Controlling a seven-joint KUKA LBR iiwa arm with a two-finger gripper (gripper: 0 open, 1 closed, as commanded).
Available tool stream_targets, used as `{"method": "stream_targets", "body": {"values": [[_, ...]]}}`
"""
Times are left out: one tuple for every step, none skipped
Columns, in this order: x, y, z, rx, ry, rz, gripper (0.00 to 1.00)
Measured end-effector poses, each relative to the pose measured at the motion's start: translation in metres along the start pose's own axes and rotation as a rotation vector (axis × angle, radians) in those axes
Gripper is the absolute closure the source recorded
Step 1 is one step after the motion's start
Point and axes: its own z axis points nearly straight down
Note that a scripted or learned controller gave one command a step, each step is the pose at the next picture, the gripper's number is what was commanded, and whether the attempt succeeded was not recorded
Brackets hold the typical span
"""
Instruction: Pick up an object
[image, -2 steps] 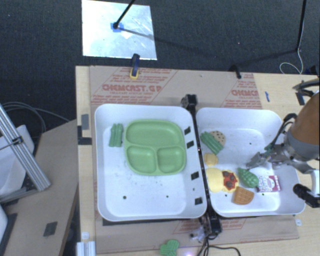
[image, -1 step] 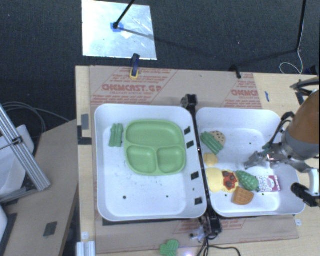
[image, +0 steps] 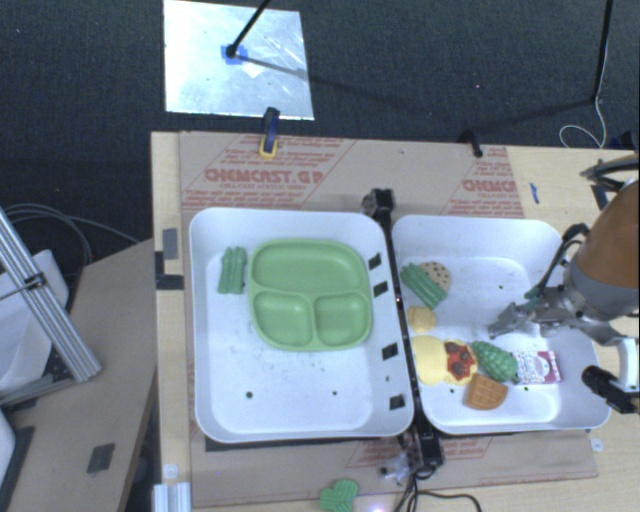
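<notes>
Camera view has my fingers (image: 503, 322) low over the right bin (image: 500, 250), just right of the small heap of toy food along its near-left part, and I read them as spread apart with nothing between them, though they are small and dark against the white floor. No object is named for me, so I take the nearest: the green leafy piece (image: 494, 359), just below and left of my fingers, touching the yellow piece with a red patch (image: 445, 360) and sitting above the orange waffle-like piece (image: 486, 392). That crowding is my worry. If I come down as I am, I judge I could land on bare bin floor beside the green leafy piece and close on air, or nudge it into its neighbours; a tip could also catch the small pink-and-white packet (image: 537, 368) to its right. The green ridged piece (image: 424, 286) and the speckled cookie (image: 433, 273) lie farther up the bin from my fingers, overlapping, an awkward pair too. On the surface behind the bins, red print on the brown sheet (image: 262, 176) reads "CHEMCAST GP", repeated slantwise at the right; the packet's print is too small to read.
</notes>
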Motion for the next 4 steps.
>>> {"method": "stream_targets", "body": {"values": [[-0.004,0.079,0.017,-0.007,-0.002,-0.006,0.00],[-0.005,0.126,-0.014,-0.008,-0.002,-0.005,0.00],[-0.005,0.137,-0.022,-0.004,-0.001,-0.005,0.00],[-0.005,0.136,-0.016,-0.001,-0.001,-0.004,0.00]]}}
